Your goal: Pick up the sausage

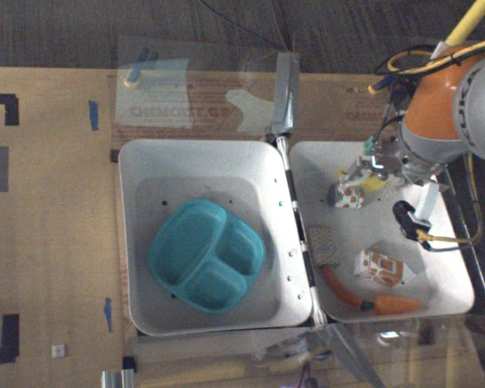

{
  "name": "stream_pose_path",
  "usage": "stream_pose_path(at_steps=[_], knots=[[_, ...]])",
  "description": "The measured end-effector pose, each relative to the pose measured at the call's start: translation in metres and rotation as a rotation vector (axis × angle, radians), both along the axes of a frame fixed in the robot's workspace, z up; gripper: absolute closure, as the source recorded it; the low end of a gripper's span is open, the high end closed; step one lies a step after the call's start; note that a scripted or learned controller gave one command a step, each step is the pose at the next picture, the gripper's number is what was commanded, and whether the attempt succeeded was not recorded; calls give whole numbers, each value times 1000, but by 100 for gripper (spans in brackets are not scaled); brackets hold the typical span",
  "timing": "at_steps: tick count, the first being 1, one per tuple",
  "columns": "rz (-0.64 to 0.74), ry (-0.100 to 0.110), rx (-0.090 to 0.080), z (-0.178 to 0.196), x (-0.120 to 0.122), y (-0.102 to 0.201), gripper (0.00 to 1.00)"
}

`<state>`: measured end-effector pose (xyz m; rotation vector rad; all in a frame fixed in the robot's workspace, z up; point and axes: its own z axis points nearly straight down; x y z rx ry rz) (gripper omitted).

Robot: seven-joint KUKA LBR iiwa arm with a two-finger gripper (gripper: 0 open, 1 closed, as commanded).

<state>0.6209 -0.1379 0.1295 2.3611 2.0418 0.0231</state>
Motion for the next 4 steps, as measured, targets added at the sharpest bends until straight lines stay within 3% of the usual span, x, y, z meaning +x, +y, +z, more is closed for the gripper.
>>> stream_pose_path(at_steps=[1, 2, 3, 4], knots=[[295, 18, -1, -40, -81, 29, 0], [58, 22, 3, 8, -54, -5, 0], [51, 24, 5, -14, -142, 40, 0], [153, 14, 6, -37, -111, 36, 0]])
